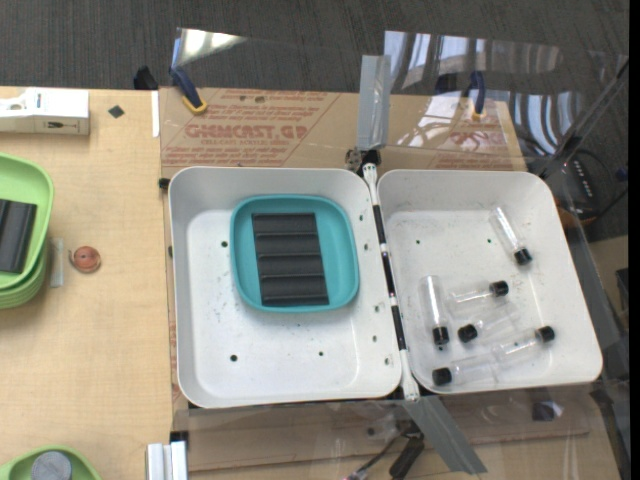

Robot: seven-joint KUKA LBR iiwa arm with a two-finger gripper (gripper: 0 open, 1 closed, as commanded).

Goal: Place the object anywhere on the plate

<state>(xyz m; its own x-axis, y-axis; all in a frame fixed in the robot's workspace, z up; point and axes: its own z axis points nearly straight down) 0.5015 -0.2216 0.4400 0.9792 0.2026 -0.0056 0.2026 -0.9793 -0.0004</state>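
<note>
Six small clear tubes with black caps are seen in the right bin (560,228). One tube (509,236) lies alone near the back of the bin, tilted, with its cap toward the front. A second tube (478,293) lies on its side in the middle, with its cap at its right end. A third tube (434,311) is set almost straight up and down in the view, with its cap at the near end. Just beside it a black cap (467,334) is seen on a fourth tube, whose clear body is hard to make out. A fifth tube (524,342) lies slanted with its cap at the right, and a sixth tube (466,371) lies along the front wall with its cap at the left. The tubes are see-through, so the white floor is seen through them.

In the left bin (200,358) a teal plate (243,268) with round corners is placed. A dark ridged pad (291,259) is laid in its middle.

The bins are set side by side, touching. Behind them brown cardboard (260,128) is laid flat. At the left edge a green tray (25,183) is seen on the wooden bench (90,368).
</note>
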